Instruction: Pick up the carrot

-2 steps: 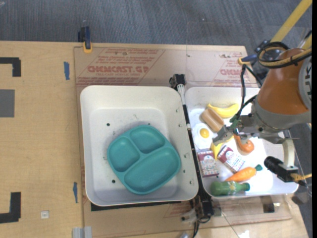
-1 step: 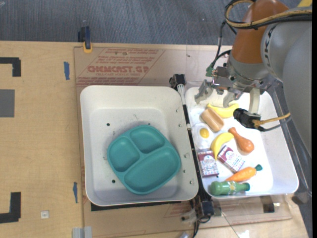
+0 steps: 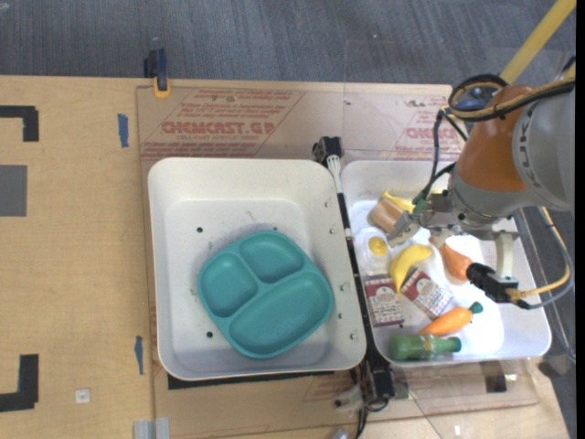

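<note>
The carrot (image 3: 446,321), orange with a green top pointing right, lies near the front of the right bin (image 3: 535,337), just above a green vegetable (image 3: 424,347). My gripper (image 3: 403,230) hangs over the back left part of that bin. It is above a yellow banana (image 3: 409,264) and beside a tan bread roll (image 3: 389,212). It is well behind and left of the carrot, with nothing seen held in it.
Two red packets (image 3: 383,301) (image 3: 426,292), a fried egg (image 3: 375,243) and another orange piece (image 3: 454,262) crowd the right bin around the carrot. A teal divided plate (image 3: 266,293) lies in the left bin (image 3: 174,245).
</note>
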`<state>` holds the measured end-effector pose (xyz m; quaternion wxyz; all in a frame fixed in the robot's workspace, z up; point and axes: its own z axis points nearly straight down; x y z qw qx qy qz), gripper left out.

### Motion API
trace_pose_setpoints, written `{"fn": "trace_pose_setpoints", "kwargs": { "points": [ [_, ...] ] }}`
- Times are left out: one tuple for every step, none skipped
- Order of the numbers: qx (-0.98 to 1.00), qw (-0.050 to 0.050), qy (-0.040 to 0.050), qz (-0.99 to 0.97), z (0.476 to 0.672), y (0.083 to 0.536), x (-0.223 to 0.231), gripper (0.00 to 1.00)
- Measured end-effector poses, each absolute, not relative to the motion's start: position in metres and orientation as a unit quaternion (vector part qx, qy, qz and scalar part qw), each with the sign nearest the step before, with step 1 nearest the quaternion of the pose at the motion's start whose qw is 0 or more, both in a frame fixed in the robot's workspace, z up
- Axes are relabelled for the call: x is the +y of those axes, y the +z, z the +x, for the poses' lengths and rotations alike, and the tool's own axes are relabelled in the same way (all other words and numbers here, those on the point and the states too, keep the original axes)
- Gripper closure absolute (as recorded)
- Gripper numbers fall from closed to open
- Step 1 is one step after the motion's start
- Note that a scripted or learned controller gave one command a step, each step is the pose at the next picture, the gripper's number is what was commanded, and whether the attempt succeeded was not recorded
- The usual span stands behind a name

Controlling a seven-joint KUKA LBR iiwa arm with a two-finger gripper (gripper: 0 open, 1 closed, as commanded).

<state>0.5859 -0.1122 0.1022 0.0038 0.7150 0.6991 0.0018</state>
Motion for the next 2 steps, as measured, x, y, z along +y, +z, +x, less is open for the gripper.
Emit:
{"fn": "trace_pose_setpoints", "kwargs": {
  "points": [
    [0.732,0.003,0.0010,0.681,0.561,0.089,-0.189,0.00],
    [0.847,-0.005,0.0104,0.532,0.552,0.089,-0.210,0.00]
  ]
}}
